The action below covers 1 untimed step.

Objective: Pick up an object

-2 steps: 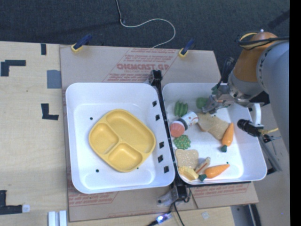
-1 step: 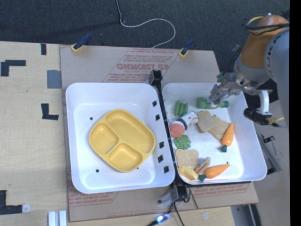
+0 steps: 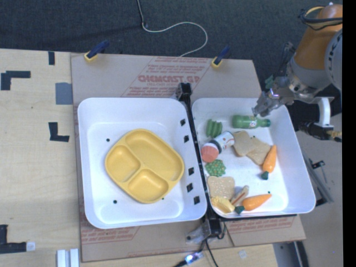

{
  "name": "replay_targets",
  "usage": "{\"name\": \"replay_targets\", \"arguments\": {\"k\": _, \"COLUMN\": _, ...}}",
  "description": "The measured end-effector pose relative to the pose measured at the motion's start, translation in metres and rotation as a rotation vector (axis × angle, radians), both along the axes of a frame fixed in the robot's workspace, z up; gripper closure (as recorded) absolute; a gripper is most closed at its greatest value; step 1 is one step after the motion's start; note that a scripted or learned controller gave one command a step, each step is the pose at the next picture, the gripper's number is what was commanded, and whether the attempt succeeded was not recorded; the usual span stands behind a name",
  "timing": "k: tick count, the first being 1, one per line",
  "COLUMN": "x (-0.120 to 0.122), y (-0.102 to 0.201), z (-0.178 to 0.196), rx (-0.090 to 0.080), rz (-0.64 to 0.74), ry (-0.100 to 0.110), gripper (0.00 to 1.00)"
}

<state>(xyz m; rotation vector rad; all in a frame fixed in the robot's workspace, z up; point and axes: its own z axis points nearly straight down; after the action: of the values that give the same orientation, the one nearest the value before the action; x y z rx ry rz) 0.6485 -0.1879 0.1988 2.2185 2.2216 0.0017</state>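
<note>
- The left bin (image 3: 92, 149) held a yellow divided plate (image 3: 143, 164) near its middle; the right bin (image 3: 297, 166) held a scatter of toy food.
- The arm (image 3: 318, 43) reached in from the far right; its gripper (image 3: 262, 109) hung over the right bin's far edge, just beside a green bottle (image 3: 250, 122); whether it touched the bottle could not be told, nor its state.
- A bread slice (image 3: 251, 147) lay mid-bin; one carrot (image 3: 270, 160) sat right of it, another carrot (image 3: 255, 202) at the near side.
</note>
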Motion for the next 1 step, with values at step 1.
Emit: {"name": "replay_targets", "arguments": {"k": 1, "x": 0.0005, "y": 0.0006, "z": 0.0270, "rx": 0.001, "rz": 0.000, "ry": 0.001, "gripper": 1.00}}
